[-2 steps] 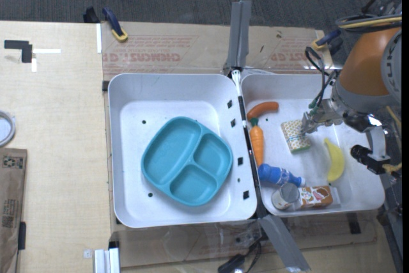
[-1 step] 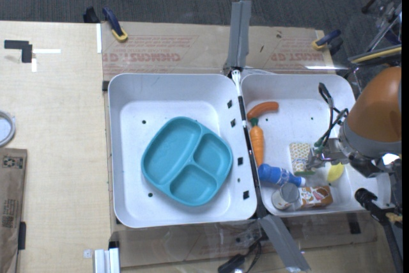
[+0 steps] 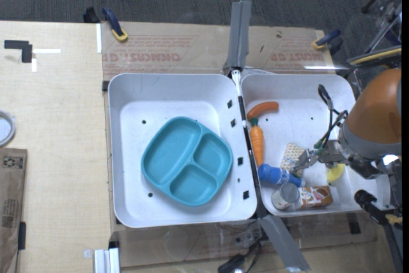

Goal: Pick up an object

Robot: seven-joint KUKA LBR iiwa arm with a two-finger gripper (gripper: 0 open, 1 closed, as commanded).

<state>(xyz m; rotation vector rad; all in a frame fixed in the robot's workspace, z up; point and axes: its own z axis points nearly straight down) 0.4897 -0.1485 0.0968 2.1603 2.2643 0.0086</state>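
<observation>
Both bins (image 3: 121,137) are white. The divided plate (image 3: 186,161) is turquoise. The carrot (image 3: 257,144) is orange with a green top, the hot dog (image 3: 262,109) orange-red, one bottle (image 3: 278,174) blue. The tabletop (image 3: 51,105) is pale tan.

Two bins side by side on the bench (image 3: 51,93). Left bin (image 3: 121,137) holding a divided plate (image 3: 186,162). Right bin (image 3: 300,83) crowded: hot dog (image 3: 262,109) at the back, carrot (image 3: 257,142) just in front, bottle (image 3: 276,174) nearer still, with a can (image 3: 285,197) beside it at the front wall.
</observation>
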